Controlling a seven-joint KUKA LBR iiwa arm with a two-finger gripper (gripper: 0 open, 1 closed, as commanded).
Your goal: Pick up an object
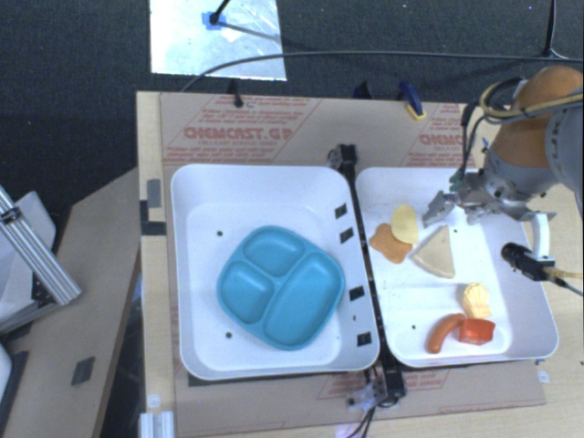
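Nearest the camera, along the front rim of the right bin (547, 340), lie three small pieces close together: an orange sausage-shaped piece (443, 332) curving toward the front edge, a red piece (476, 332) touching its right end, and a pale yellow ridged piece (474, 299) just behind the red one. There is bare white floor to the left of the sausage, between it and the divider where the two bins meet, and more bare floor along the right wall. In the left bin (196, 199) sits one blue divided plate (280, 286) with three compartments, resting toward the front and middle; a wide margin of open floor runs around it, broadest at the back and left edges. Farther back in the right bin, near its middle, is a cream wedge (438, 255), with an orange-tan flat piece (391, 244) to its left by the divider and a yellow rounded piece (405, 224) overlapping the tan one's back edge. That makes six small pieces in the right bin and one plate in the left. At the back of the right bin, toward its right corner, the gripper (456, 206) hangs low over the floor, just behind the wedge and right of the yellow piece; its fingers look spread apart with nothing visible between them.
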